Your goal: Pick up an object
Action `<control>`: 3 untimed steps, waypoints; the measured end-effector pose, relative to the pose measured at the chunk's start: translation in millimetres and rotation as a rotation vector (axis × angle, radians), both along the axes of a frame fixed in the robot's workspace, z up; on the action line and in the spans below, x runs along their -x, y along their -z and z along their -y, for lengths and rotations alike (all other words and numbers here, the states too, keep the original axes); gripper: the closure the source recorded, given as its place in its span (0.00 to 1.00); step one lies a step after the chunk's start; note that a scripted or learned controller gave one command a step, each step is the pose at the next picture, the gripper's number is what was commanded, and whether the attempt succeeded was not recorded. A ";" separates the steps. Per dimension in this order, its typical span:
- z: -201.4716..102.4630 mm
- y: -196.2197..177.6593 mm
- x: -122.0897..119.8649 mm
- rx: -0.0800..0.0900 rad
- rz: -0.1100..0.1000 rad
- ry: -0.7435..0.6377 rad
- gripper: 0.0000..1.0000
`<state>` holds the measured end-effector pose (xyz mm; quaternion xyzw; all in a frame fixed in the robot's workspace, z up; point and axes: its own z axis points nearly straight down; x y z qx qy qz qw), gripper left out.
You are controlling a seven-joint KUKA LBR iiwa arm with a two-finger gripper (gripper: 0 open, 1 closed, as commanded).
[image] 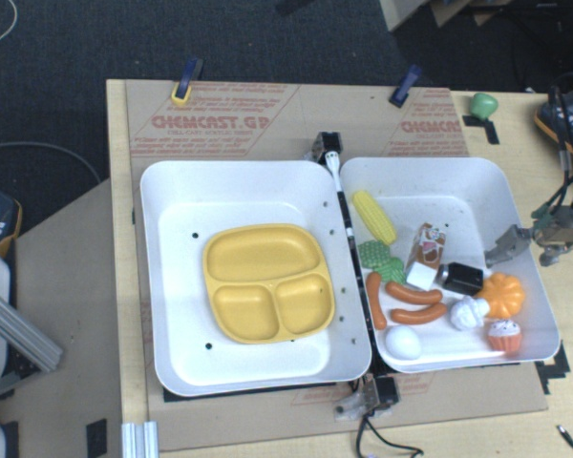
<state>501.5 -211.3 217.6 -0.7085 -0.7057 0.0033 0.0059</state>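
The right bin point(487, 184) holds several toy foods: a yellow corn cob point(373, 217), a green leafy piece point(378, 259), a brown and white carton point(426, 246), a black block point(461, 278), two sausages point(415, 295), a white egg point(402, 342), a white mushroom point(468, 313), an orange pumpkin point(501, 295) and a small cupcake point(504, 335). My gripper point(508, 244) reaches in from the right, by the bin's right wall. It sits just above the pumpkin and to the right of the black block, with nothing seen in it.
The left bin point(172, 256) carries a yellow divided plate point(265, 281). A green ball point(481, 105) lies on the board behind the right bin. Clamps point(183, 82) hold the board's back edge, and cables hang by the right edge.
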 end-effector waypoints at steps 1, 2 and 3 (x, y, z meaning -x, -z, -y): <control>-0.4 -6.6 -3.0 0.004 0.013 -0.004 0.00; 6.4 52.8 -6.3 0.001 0.006 -0.003 0.00; 8.4 112.0 2.8 0.001 0.007 -0.003 0.00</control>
